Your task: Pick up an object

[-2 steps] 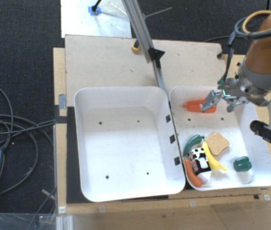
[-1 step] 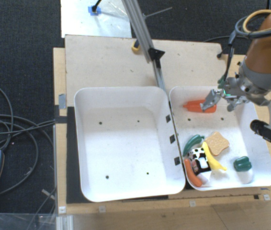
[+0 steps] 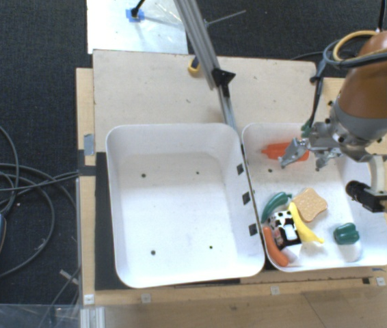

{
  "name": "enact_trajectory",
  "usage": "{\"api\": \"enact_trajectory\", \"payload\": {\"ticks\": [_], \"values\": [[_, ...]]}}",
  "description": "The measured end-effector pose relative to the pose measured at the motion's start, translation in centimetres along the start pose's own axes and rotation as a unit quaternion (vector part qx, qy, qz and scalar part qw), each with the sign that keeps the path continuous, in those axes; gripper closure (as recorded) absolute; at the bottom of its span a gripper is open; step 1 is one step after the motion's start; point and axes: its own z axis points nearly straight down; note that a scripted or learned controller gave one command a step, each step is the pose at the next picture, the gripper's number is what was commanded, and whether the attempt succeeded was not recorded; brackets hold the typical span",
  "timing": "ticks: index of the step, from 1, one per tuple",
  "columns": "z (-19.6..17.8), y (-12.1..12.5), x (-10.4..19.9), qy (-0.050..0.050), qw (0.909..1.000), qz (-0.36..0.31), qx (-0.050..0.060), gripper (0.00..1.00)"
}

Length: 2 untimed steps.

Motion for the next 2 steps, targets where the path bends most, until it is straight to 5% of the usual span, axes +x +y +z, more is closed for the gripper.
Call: {"api": "enact_trajectory", "payload": {"ticks": [2], "values": [[8.7,-0.9,0.6,0.0,1.0,0.0,0.001,0.0]]}}
